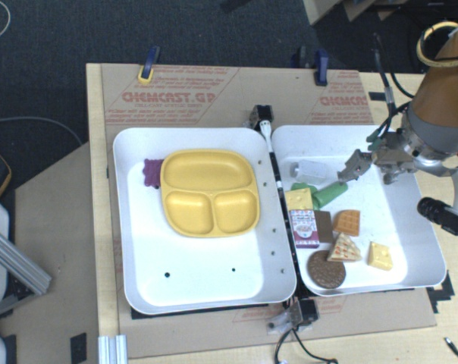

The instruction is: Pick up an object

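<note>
My gripper (370,171) hangs over the back of the right bin (420,226), open, with bare bin floor showing between its fingers. One finger (353,165) points down-left, its tip just above the upper end of a green toy (329,195). In front of the green toy lie a yellow cheese block (298,199), a chocolate bar packet (305,227), a waffle square (347,222), a sandwich wedge (345,249), a cheese wedge (379,256) and a brown cookie (325,270). A clear item (308,171) lies behind the green toy.
The left bin (138,264) holds a yellow divided plate (210,191) with a purple piece (151,172) at its left side. The ridge between the bins (278,203) runs front to back. The arm's grey and orange body (440,105) rises over the right bin's far right corner.
</note>
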Tool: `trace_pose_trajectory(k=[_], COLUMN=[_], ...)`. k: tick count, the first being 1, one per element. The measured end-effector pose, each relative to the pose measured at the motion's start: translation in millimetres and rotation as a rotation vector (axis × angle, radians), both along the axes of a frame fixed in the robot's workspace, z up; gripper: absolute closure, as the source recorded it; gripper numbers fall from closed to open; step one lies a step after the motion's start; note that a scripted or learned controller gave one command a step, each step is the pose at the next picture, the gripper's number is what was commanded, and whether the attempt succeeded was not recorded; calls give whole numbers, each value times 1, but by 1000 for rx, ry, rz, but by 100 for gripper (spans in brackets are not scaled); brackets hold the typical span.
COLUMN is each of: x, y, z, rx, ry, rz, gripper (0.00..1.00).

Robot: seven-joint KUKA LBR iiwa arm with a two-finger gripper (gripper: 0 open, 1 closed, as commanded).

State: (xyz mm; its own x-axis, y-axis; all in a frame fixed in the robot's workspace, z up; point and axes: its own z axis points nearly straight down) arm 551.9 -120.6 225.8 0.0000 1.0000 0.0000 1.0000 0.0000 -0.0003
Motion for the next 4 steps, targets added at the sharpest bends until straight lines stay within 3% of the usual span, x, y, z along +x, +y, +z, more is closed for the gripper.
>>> trace_pose_trajectory(k=[2,3,4], x=[15,16,17], y=[2,-2,1], z=[-100,-138,-128], rx=[1,-5,-1], ry=[4,-4,-8], rz=[-1,-4,-3], gripper=[0,0,100])
